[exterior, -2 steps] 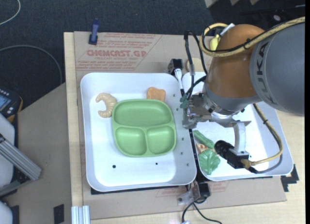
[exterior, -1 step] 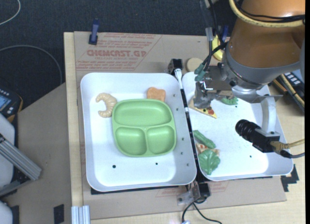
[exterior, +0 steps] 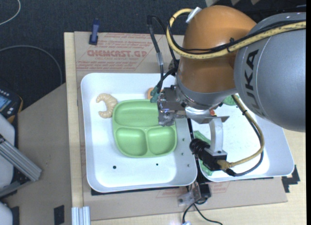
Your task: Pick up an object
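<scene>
Camera view: end effector [exterior: 165, 117] over green tray [exterior: 141, 134]

Grey arm [exterior: 272, 68] with orange band from the right, wrist bent down, tool [exterior: 166, 114] low

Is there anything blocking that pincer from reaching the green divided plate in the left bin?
Nothing visible does. The pincer sits right at the green plate's right edge in the left bin. The beige croissant-shaped toy lies beside the plate's upper left, away from the pincer.

Right bin [exterior: 272, 163] and hand largely behind arm [exterior: 252, 68].
</scene>
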Motion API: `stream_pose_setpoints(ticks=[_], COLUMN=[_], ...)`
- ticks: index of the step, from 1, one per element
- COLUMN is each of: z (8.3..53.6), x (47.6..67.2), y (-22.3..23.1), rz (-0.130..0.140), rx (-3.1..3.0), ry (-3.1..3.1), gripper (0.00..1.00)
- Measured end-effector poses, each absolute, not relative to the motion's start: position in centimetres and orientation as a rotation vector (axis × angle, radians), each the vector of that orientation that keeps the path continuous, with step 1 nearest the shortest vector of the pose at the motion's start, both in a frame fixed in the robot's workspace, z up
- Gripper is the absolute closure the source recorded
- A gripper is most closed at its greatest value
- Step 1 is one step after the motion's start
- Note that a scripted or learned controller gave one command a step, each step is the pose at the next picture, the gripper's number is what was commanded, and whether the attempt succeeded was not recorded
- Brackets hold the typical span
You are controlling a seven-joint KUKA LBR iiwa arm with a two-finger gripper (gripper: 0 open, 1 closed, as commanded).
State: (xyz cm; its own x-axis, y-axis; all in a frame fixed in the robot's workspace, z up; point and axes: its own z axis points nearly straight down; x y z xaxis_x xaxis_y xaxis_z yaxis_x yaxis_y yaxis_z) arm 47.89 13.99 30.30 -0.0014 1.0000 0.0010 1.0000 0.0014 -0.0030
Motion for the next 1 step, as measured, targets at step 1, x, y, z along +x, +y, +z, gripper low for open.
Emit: stream_pose_setpoints(ticks=[1], z=[31.84], x=[47.95], y=[11.09], rz=[-0.002], rx=[-2.224], ry=[-2.221], gripper=[1.0])
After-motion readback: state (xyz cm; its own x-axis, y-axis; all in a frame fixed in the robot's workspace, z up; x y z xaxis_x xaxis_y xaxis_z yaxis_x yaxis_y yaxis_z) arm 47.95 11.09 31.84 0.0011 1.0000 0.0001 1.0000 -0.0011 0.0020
